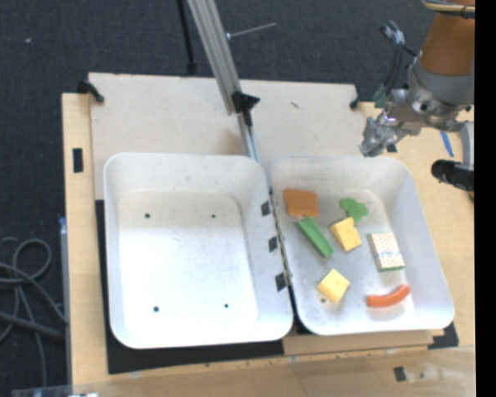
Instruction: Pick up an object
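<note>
Dark speckled carpet surrounds a pale wooden bench (190, 110), and a ribbed aluminium post (215, 44) slants up across it. From the overhead camera, two shallow white bins sit side by side, both glossy, with rounded corners and faint grey scuffs. Looking at the left bin (190, 251), its floor shows four small dark dots.

Now the right bin (413, 213), and that's where the objects are, seven in all. Two yellow blocks, chunky like cheese: one (345, 234) mid-bin, one (333, 286) toward the front. Two green pieces: a long flat bar (315, 237) lying at a slant, and a lumpy rounded one (354, 210) just behind the mid yellow block. One flat tan-orange slab (301, 203), toast-like, touching the bar's far end. One pale speckled rectangular block (386, 251). One curved, smooth orange-red piece (388, 298) near the front rim.

Up at the right, the gripper (375, 141) hangs beyond the right bin's far rim, metallic grey below the arm's orange band (446, 35). It carries nothing; how far it is open I cannot tell.
</note>
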Tool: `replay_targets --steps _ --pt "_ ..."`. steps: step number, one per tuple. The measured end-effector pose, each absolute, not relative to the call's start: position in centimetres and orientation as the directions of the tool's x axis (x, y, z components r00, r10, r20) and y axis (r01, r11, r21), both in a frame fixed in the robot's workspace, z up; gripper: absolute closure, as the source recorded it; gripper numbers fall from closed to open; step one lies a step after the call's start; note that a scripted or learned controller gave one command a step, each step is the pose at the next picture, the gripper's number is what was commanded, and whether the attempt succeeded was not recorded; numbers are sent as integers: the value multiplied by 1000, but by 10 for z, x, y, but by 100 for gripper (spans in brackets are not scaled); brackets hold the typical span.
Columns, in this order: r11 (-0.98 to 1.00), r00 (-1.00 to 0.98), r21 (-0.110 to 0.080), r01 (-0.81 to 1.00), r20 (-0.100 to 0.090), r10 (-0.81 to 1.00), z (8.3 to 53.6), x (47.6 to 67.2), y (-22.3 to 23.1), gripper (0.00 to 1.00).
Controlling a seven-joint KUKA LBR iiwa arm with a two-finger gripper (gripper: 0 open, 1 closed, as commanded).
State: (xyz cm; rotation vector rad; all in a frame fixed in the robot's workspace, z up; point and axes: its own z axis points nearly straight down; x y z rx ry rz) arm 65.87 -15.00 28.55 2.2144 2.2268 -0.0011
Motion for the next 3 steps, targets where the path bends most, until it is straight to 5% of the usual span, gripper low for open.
replay_targets --steps 2,3 --pt "7 -7 0 1000 1 1000 268 657 -32 100" --pt "8 -8 0 1000 1 1000 268 641 19 100"
